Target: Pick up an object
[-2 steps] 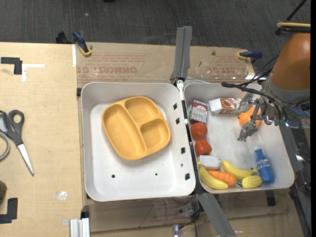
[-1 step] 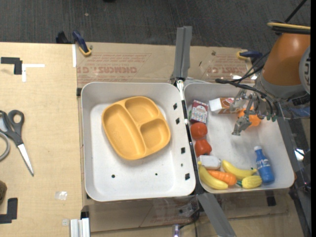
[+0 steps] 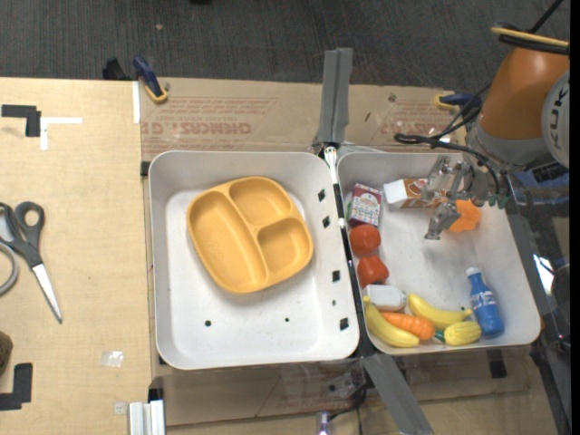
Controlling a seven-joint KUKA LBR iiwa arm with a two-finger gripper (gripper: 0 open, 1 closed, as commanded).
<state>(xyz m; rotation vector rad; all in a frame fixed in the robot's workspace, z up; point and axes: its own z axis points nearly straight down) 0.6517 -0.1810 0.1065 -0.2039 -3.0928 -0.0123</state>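
Note:
My gripper hangs low over the far right part of the right bin, under the orange-banded wrist. An orange object lies right against its right side; I cannot tell whether it is held. In the same bin lie a white cube, a small pink and green box, two red tomatoes, a white block, two bananas, a carrot, a lemon and a blue bottle.
The left bin holds a yellow divided plate. Scissors lie on the wooden bench at the far left. A blue clip sits at the cardboard's back corner. A grey divider bar runs between the bins.

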